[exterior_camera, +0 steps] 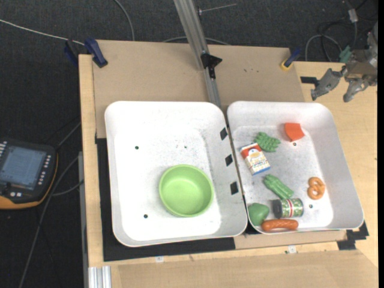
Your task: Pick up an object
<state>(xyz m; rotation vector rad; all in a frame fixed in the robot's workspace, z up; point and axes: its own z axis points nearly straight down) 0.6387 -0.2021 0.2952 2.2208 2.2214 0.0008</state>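
A green bowl [186, 189] is sitting in the left bin [120, 137]. Right of the bowl, in the right bin [336, 161], a carton [255, 159] is lying flat: probably light and stiff, best pinched across its narrow sides. Far right of the bowl, the gripper [337, 89] is hanging spread wide, grasping nothing.

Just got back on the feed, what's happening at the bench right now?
The arm's tool sits open at the upper right, above the bench beyond the right bin, with nothing between its fingers. No pick has been made yet. The right bin holds an orange block, a small carton, a pretzel, a can and a sausage. The left bin holds a green bowl.
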